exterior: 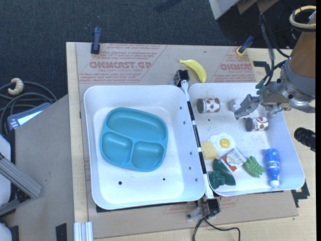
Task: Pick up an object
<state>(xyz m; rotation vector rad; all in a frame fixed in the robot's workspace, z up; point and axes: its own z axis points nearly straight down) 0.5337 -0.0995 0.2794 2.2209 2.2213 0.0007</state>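
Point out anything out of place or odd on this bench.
The banana lies on the bench board behind the bins, outside both, while the other small items sit in the right bin. Two cans in that bin lie tipped on their sides. The blue tray in the left bin looks in order.

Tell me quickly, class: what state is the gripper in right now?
Gripper: above the right bin, close to a small red-and-white can; nothing visibly held, and open or closed cannot be told.
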